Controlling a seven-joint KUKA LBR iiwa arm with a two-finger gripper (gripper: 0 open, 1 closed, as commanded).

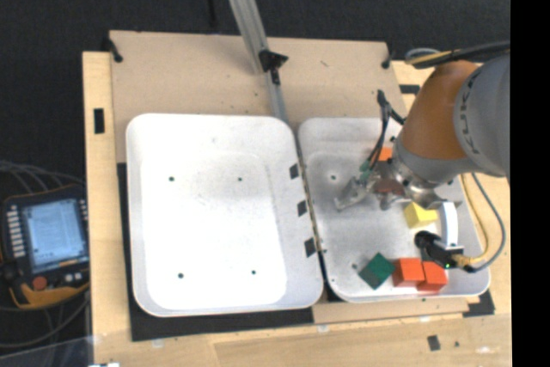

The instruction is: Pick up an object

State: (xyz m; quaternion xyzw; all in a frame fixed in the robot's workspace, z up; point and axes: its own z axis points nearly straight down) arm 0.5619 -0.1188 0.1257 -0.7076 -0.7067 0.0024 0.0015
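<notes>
Two shallow bins of smooth, matt white plastic with rounded corners are set side by side on a pale bench [215, 69] that looks like bare fibreboard. The left bin [155, 142] has a faintly speckled floor marked with a few small dark dots. A ribbed grey metal rail [243, 0] is seen slanting down from the top of the view towards the gap between the bins. A handheld pendant [47, 238] with a lit screen is seen left of the bench.

The loose objects are all found in the right bin [331, 146]. A dark green block [375, 270] with flat faces and sharp edges is turned at an angle near the front wall. Just beside it on the right an orange block [408, 272] is placed, and a redder block [434, 278] is touching or nearly touching that one. A yellow block [419, 215], partly covered by the robot's wrist, is seen further back and apart from these three. A small orange piece [383, 154] is glimpsed at the edge of the arm [447, 129]; its shape cannot be made out.

The gripper [351, 192], of grey metal, is held low over the bare middle of the right bin, well apart from the green, orange and redder blocks. Nothing is seen in its grasp, and how far it is open cannot be told from this angle.
</notes>
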